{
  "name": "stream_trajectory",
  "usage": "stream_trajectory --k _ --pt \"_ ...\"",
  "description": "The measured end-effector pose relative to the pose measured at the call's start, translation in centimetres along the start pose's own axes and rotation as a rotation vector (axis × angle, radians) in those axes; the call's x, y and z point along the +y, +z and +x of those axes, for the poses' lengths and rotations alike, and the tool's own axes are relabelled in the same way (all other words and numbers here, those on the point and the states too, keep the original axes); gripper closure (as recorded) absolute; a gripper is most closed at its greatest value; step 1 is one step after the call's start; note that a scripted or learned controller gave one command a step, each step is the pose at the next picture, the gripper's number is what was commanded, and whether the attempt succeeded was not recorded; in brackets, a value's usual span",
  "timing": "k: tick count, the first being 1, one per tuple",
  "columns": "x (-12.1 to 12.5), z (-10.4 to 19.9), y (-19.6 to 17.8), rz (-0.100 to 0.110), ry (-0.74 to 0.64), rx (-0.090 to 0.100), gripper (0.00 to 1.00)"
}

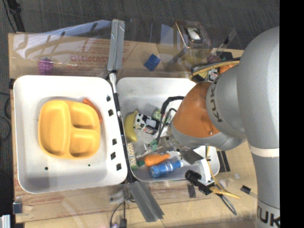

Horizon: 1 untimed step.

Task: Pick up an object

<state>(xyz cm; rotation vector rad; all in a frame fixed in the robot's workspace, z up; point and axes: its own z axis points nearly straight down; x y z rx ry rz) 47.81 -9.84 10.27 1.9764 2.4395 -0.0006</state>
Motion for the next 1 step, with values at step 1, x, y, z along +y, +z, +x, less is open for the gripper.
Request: stream_trajectory --k 1 --pt "-0.05 -0.31 0.80 -0.003 -0.054 -0.005 0.00"
